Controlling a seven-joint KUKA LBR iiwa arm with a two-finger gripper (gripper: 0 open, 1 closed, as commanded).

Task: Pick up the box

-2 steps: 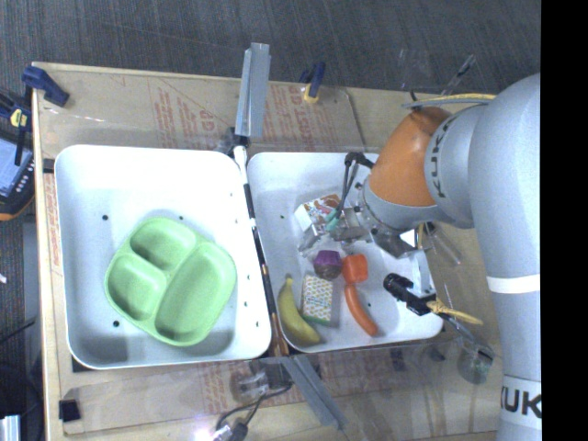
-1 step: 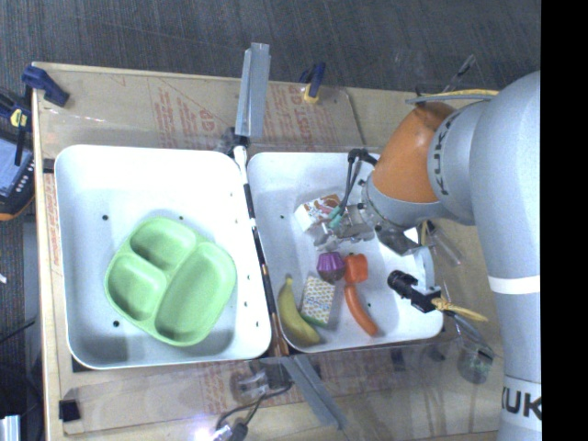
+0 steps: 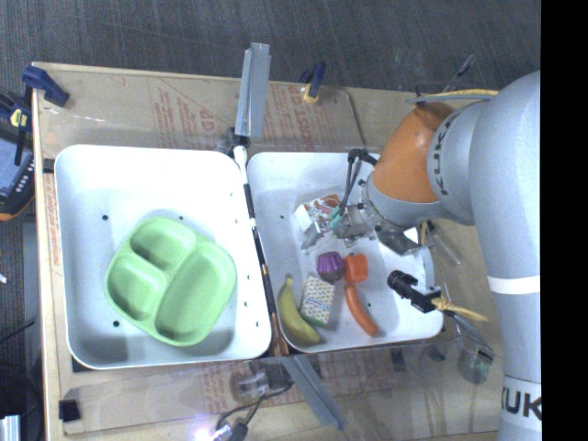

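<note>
The box (image 3: 318, 299) is small, with a pale green and white chequered face. It lies flat near the front of the right bin (image 3: 276, 182), between a banana (image 3: 295, 315) and an orange carrot (image 3: 361, 310). My gripper (image 3: 323, 230) hangs over the middle of that bin, a short way behind the box and apart from it. It is just above a crumpled white and red packet (image 3: 321, 209). Nothing shows in its grasp.
A purple item (image 3: 331, 266) and an orange block (image 3: 356, 267) lie between the gripper and the box. The left bin (image 3: 83, 182) holds a green divided plate (image 3: 171, 280). A grey divider bar (image 3: 252, 90) stands behind the bins.
</note>
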